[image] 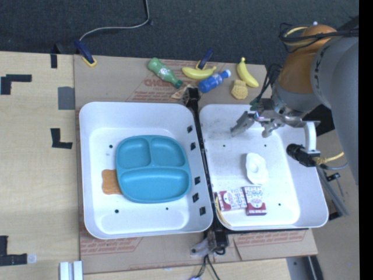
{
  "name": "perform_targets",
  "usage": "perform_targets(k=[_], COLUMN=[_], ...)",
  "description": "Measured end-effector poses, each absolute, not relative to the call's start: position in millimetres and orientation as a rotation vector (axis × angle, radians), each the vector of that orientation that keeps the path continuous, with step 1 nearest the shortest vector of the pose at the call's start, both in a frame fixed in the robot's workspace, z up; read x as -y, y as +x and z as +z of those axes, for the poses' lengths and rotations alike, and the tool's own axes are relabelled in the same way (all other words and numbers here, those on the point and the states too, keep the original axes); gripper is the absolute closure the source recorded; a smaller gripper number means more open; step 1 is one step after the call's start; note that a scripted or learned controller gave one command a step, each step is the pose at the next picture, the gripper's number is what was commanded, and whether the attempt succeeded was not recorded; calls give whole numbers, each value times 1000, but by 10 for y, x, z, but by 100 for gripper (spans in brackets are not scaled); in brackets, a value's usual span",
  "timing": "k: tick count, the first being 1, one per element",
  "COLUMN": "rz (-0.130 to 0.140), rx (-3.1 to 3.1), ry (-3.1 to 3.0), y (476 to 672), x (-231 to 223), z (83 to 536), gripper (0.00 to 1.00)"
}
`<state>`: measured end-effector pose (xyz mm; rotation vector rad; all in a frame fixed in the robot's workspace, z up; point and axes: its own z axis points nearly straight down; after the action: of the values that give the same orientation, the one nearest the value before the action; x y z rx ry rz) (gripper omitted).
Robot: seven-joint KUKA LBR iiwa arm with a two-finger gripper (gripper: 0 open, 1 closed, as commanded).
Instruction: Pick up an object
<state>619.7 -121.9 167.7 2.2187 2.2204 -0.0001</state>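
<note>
A small white rounded object (pixel 255 167) lies flat near the middle of the right bin (pixel 291 212). Two red-and-white packets (pixel 242 200) lie side by side near its front edge.

Left bin (pixel 93 156) white; divided plate (pixel 152 168) was blue, toast piece (pixel 109 182) orange-tan. Right bin (pixel 303 209) white; lump (pixel 255 167) white, cartons (pixel 242 200) red-white. Bananas (pixel 199 72) yellow, bottle (pixel 164 72) green, arm (pixel 303 63) grey-orange.

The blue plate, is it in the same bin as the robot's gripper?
No, the blue plate lies in the left bin, while the gripper hangs over the right bin.
</note>
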Motion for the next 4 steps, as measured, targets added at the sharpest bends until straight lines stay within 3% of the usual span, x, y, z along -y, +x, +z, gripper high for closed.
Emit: perform_targets(k=[1, 2, 3, 4], rz=[3, 6, 7, 7], rx=[-2219, -2214, -2214, -2214], ry=[2217, 2213, 2214, 2214], y=[5806, 5306, 5309, 5308], x=[1341, 1326, 1328, 1327], z=[909, 877, 973, 972], gripper=[0, 0, 100, 0])
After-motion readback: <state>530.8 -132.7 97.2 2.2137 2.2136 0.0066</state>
